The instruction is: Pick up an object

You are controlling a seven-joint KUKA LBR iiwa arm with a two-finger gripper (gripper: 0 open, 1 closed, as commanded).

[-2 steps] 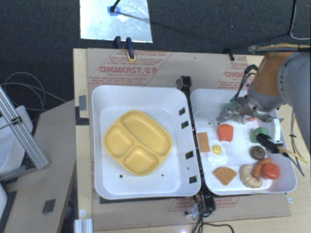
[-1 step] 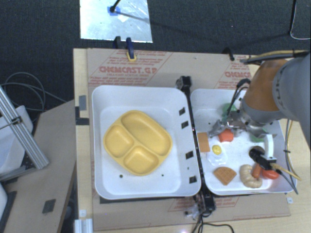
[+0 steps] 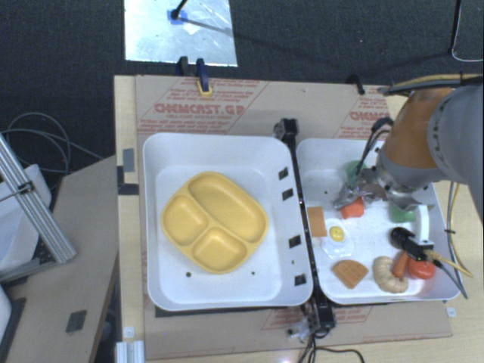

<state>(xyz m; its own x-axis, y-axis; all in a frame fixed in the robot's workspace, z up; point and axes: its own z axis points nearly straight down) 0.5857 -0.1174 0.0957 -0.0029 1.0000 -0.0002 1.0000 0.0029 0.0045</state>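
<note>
My gripper (image 3: 349,198) is low in the right bin (image 3: 318,156), near its middle, with the grey arm and its orange band coming in from the right. A small orange-red toy (image 3: 353,211) lies directly under the gripper tip, touching or nearly touching it. A green piece (image 3: 353,170) shows just behind the gripper, partly hidden. Nothing is visibly lifted.
The right bin also holds a tan wafer (image 3: 316,221), a fried-egg toy (image 3: 336,234), a toast slice (image 3: 350,272), a beige croissant (image 3: 389,274), a red-orange piece (image 3: 420,268) and another green piece (image 3: 401,215). A yellow divided plate (image 3: 215,221) lies in the left bin (image 3: 162,157).
</note>
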